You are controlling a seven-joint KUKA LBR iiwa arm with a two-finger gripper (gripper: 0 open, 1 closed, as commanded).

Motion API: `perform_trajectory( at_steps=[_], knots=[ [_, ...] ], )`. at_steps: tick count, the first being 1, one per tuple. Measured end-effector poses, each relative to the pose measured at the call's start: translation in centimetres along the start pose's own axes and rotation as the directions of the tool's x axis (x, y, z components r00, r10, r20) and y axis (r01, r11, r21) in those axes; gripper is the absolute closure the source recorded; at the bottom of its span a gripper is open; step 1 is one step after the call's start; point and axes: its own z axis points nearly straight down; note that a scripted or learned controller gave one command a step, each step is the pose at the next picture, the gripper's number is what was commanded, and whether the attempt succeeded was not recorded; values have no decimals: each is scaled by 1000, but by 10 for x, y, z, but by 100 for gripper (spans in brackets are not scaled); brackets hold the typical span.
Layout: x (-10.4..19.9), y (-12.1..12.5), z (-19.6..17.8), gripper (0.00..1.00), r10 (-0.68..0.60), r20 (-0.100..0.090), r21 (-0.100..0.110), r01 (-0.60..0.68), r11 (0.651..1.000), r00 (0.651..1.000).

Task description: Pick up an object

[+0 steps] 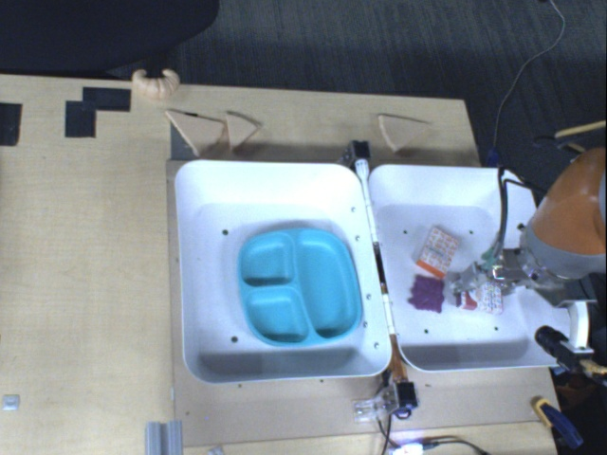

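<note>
In the right bin [427, 192] lie a small patterned card-like packet [437, 248] with an orange edge and a purple crumpled object [427, 294]. My gripper [471, 287] is low in this bin, just right of the purple object, beside a small red-and-white item [487, 300]. The arm with its orange band [574, 211] comes in from the right. Nothing can be seen held between the fingers.
The left bin [204, 216] holds a blue three-compartment tray [301, 285]. A black divider strip [375, 254] runs between the bins. Cables and clips sit at the bench's front edge [398, 401].
</note>
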Motion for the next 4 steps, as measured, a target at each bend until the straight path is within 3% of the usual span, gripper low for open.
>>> perform_trajectory(
  at_steps=[1, 2, 3, 4],
  knots=[
    [67, 45, -48, 100, -4, -4, 9, 4, 1000, 1000],
    [114, 44, -128, 100, -4, -4, 9, 4, 1000, 1000],
    [125, -24, -138, 100, -1, -3, 11, 1, 1000, 1000],
    [117, -24, -114, 100, -1, -4, 12, 1, 1000, 1000]
  ],
)
